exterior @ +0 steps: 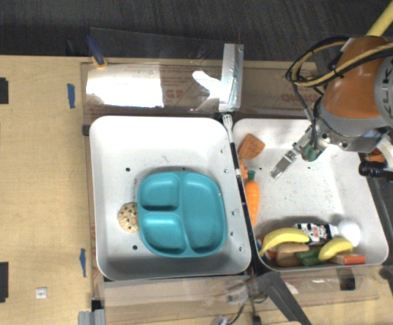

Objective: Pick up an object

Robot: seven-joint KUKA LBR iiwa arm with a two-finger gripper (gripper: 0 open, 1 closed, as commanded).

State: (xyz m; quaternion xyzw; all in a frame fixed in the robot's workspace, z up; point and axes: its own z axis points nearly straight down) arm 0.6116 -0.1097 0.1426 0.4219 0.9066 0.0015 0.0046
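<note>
Gripper (293,156) low, angled left, empty-fingered

I see two white bins side by side on my counter (34,181). The left bin (105,147) holds a teal divided plate (181,212), lying flat towards the near wall. The right bin (305,198) touches it along the shared rim. Behind the left bin a clear sheet (156,80) glares. Blue tape (71,95) and black corner marks (0,90) sit on the counter's left part. Dark floor (183,5) lies beyond.
</note>
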